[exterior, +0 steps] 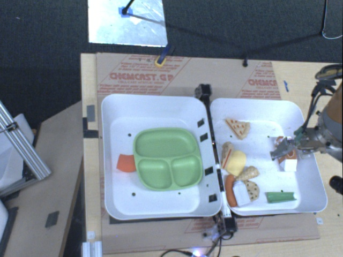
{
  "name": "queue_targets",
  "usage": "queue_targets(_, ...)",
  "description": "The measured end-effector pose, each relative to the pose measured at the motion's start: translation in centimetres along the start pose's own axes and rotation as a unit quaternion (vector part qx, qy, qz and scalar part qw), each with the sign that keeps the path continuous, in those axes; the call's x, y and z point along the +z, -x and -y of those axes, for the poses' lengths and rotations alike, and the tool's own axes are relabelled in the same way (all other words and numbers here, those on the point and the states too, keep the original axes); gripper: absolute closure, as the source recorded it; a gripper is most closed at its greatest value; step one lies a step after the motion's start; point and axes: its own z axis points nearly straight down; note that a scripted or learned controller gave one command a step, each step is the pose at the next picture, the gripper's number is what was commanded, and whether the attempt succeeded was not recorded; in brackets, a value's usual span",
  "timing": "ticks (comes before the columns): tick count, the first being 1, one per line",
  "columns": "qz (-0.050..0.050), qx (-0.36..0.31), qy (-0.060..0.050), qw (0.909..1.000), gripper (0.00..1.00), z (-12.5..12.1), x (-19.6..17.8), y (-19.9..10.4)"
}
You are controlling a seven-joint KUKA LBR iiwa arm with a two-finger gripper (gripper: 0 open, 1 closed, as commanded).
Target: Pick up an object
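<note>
While the gripper (282,153) hangs over a white block (290,165), its grip cannot be told; the block's axis is unclear.

The worktop (88,159) is pale wood, bare along its left edge; a brown printed cardboard sheet (185,74) covers most of it, reaching toward the far edge and the right edge; two shallow white bins rest on that sheet, side by side and touching at the middle; the left bin (115,116) sits nearer the worktop's left edge, the right bin (313,189) nearer its right edge.
</note>
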Motion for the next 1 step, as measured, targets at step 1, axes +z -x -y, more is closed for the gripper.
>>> queue_targets(1, -0.001, 0.001, -0.002, 1.0000, 0.00, 0.20, 4.20, 0.10)
